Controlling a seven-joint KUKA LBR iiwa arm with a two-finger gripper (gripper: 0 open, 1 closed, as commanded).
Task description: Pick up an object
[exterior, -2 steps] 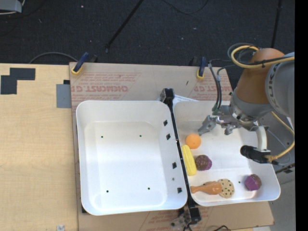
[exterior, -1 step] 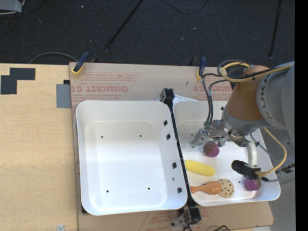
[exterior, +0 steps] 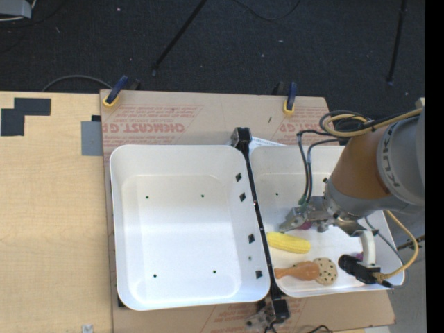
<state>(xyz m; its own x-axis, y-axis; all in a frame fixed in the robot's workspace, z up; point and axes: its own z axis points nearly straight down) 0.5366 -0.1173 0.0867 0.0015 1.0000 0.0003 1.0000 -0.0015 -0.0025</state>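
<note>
Dark carpet floor (exterior: 208, 40) lies behind a light wooden bench (exterior: 48, 220).

The 2 bins look like smooth white plastic with a soft sheen: the left bin (exterior: 180, 227) and, touching it, the right bin (exterior: 277, 172). Under them lies matt brown cardboard (exterior: 208, 116) with faded red print, held at its far edge by 2 clamps (exterior: 116, 91) with blue and yellow plastic grips. Left of the cardboard the bench (exterior: 48, 220) shows pale wood grain, matt. In the right bin, the yellow corn (exterior: 288, 242) looks like smooth plastic. The arm (exterior: 388, 165) has a satin grey shell and a duller orange band.
</note>
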